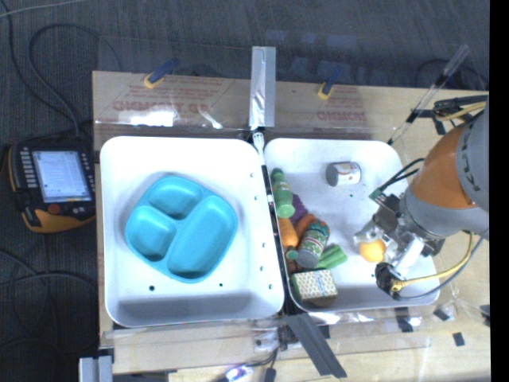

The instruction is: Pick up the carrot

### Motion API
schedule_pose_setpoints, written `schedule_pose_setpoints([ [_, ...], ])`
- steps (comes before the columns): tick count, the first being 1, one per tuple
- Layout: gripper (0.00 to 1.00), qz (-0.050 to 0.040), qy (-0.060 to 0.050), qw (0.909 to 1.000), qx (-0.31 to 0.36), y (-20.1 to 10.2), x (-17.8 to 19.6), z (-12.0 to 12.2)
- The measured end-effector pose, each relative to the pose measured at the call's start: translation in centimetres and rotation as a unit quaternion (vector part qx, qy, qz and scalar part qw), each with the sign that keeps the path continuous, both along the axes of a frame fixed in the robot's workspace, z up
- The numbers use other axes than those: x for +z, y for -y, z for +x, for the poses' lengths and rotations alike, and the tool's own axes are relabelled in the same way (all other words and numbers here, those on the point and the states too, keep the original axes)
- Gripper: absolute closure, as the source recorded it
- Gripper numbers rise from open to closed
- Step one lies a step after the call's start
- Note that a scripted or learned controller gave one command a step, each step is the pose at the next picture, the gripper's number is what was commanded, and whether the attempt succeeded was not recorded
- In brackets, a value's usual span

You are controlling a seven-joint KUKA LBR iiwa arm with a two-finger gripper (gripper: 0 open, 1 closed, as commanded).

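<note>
While the grey arm with the orange band (453,183) reached in over the right edge of the worktop (382,102), two shallow white bins sat side by side on it. The left white bin (127,293) carried a blue three-compartment plastic tray (181,227), likely parked there as a drop target. The right white bin (366,153) held the clutter, most of it crowded against its left wall: a green bottle (280,191), the orange carrot (287,232) just below it and touching a labelled can (312,243), and a small patterned box (315,284) near the front left corner. A small silver can (343,173) lay apart toward the back. The gripper (398,261) hovered near the bin's right front corner, beside a small yellow round fruit (371,251), well apart from the carrot. Whether it was spread or clenched could not be told; nothing showed in its grasp.
</note>
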State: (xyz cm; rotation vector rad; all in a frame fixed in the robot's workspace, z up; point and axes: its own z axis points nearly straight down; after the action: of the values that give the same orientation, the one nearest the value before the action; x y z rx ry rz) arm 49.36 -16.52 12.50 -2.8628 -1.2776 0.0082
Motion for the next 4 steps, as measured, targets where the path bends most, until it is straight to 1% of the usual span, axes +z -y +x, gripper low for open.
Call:
schedule_pose_setpoints([
  [1,1.00,-0.0031,0.001,0.9997,-0.024,-5.0,14.0,1.7],
  [2,1.00,-0.0030,0.002,0.9983,0.058,-8.3,17.1,1.2],
  [3,1.00,-0.0017,0.000,0.9992,0.039,-9.9,12.1,-1.0],
  [4,1.00,-0.0019,0.002,0.9942,0.108,-6.8,17.8,2.6],
])
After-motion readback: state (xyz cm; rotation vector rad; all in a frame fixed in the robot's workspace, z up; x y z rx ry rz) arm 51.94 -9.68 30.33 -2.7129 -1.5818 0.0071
